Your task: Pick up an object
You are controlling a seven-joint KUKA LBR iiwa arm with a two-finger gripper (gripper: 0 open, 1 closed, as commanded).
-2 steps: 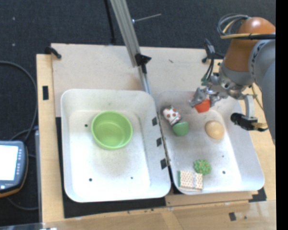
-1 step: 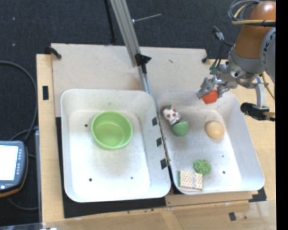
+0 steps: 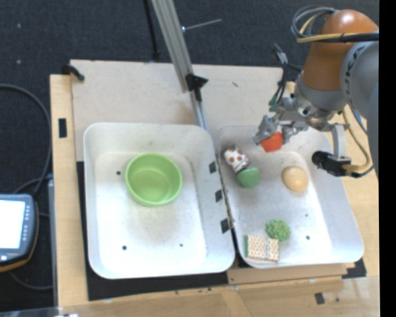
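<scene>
My gripper hangs over the far part of the right bin. It is shut on a small orange-red object that shows between its fingers, lifted slightly above the bin floor. In the same bin lie a white piece with red spots, a green object touching it, a beige egg-shaped thing, a bumpy green piece and a checked wafer-like block at the near edge.
The left bin holds a light green bowl. A slanted metal pole stands behind the bins, ending near their shared edge. A screen device sits off the bench at the left.
</scene>
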